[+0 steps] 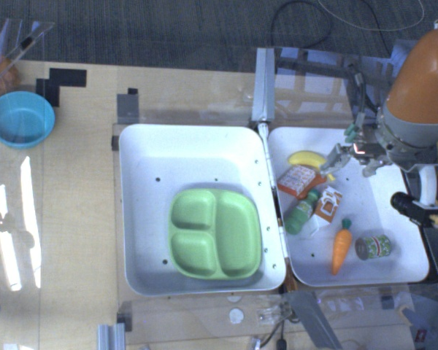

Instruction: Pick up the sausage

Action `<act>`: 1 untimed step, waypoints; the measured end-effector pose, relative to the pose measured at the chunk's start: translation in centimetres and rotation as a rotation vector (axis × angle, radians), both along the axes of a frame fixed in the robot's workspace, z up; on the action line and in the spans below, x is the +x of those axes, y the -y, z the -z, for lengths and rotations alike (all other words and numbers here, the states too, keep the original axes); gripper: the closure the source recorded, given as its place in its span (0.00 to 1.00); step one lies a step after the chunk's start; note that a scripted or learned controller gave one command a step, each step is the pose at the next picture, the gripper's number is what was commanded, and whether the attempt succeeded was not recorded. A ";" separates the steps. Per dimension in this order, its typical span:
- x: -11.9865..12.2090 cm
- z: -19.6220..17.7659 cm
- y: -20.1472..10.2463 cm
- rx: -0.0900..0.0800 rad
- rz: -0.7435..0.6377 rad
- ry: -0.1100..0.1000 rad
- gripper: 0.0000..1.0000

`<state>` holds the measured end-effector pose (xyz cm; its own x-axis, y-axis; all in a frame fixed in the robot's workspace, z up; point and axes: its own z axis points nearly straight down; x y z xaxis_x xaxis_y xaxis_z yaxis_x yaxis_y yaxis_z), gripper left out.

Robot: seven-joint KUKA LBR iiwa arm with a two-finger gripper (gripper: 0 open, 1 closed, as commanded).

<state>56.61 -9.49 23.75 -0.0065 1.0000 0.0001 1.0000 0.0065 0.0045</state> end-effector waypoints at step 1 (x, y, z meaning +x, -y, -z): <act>5.2 14.1 -0.7 0.001 0.100 0.020 0.00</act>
<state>61.77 -8.79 9.64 0.0929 0.9957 0.0016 0.9954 -0.0929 0.0247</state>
